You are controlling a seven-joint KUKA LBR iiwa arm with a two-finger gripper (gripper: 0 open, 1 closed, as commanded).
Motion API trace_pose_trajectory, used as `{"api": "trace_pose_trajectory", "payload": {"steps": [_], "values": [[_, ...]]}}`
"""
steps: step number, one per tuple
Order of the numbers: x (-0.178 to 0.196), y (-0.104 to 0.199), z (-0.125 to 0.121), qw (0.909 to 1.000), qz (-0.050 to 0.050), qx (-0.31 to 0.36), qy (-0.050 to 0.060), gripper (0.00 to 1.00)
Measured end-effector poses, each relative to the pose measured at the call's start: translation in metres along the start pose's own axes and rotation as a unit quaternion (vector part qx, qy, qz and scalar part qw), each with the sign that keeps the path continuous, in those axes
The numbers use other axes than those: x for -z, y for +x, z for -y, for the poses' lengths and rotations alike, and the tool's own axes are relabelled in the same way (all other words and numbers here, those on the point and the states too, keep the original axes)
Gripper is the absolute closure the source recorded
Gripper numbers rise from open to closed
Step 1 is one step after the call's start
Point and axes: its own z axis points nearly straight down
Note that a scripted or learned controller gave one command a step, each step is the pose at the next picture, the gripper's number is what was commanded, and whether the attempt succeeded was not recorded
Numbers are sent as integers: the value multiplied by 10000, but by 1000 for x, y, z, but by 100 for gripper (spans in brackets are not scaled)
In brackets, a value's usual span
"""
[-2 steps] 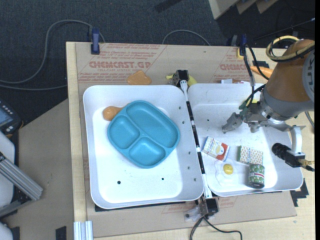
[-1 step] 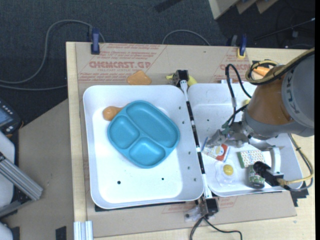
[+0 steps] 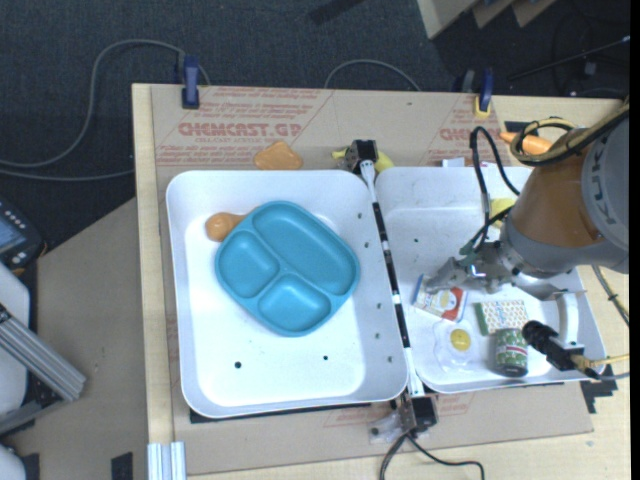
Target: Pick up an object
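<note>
The nearest candidate for picking was a small red-and-white packet [image 3: 443, 301], lying flat on the floor of the right bin [image 3: 420, 208] close to the divider between the two bins. The gripper [image 3: 478, 266] hung just up and to the right of that packet, so the packet lay down and to the left of the fingertips, close by but not between them. Whether the fingers stood apart or together could not be told; the wrist and its metal parts hid them. The packet's long axis appeared to run roughly left to right, though it was too small to be sure.

Further right of the packet lay a green patterned card [image 3: 501, 314], and below it a small green can [image 3: 511, 352] and a clear cup with a yellow piece inside [image 3: 458, 341]. No print on any of these could be read.

Well left of the packet, the left bin [image 3: 200, 348] held a blue divided plate [image 3: 287, 266] with an orange lump [image 3: 219, 226] touching its upper left edge. The brown board [image 3: 240, 118] beyond the bins carried red lettering, apparently "CHEMCAST".
</note>
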Motion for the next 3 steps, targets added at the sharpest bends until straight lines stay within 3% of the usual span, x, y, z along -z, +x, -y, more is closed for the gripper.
{"api": "trace_pose_trajectory", "payload": {"steps": [2,3], "values": [[75,-73,-53,10000,28,-4,33,0],[-8,-77,-102,10000,28,14,30,0]]}}
